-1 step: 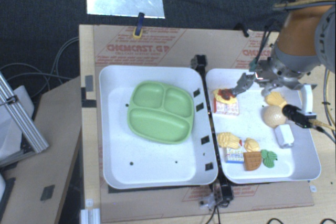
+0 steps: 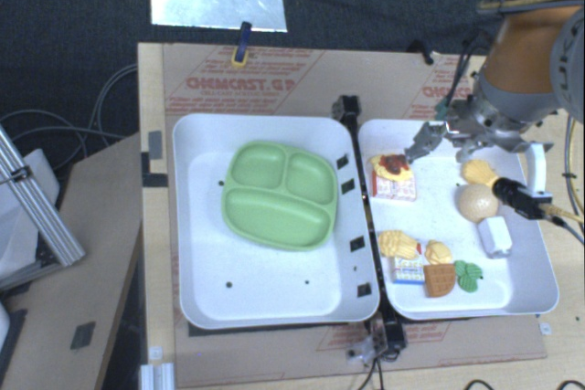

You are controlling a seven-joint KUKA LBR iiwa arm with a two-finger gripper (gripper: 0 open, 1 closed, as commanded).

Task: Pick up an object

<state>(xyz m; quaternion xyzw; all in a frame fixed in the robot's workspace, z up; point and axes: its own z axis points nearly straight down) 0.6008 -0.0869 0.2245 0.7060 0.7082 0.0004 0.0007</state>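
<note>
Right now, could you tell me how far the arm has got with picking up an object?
Nothing looks picked yet. The gripper hangs over the back of the right bin, just above the red-and-white packet, with nothing seen between its fingers. The beige ball, yellow pieces and green leaf lie in that bin. The green tray sits in the left bin. The grasp and lift are left.

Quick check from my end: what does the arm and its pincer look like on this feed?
The arm has a rounded orange band above a grey wrist section. Below it sits a grey metal pincer with slim fingers. Thin dark cables run along the wrist beside the orange band.
</note>
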